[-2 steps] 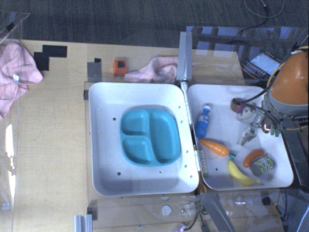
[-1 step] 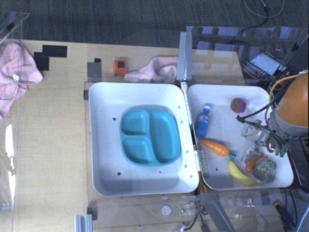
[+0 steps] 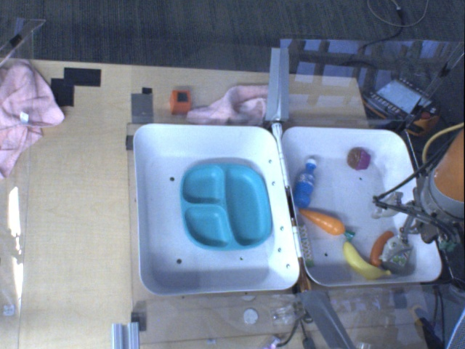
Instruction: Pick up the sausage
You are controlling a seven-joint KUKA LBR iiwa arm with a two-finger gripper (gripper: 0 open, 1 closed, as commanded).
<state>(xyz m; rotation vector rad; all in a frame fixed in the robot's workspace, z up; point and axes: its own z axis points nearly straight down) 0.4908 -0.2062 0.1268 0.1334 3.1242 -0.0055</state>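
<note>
Lighting: even, bright, diffuse from overhead. Left white bin (image 3: 207, 209): soft bluish shadow along its near inner wall and around the blue divided tray (image 3: 225, 204). Glare: pale streak on the table (image 3: 80, 217) far left of that bin. Sharpness: moderate throughout; arm right of the bins slightly blurred. Carpet beyond dim.

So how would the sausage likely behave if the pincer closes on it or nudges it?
The sausage looks short, rounded and smooth, so it may roll or slip sideways. It lies right beside the banana, so a nudge would probably shift both. The pincer sits right next to it.
</note>
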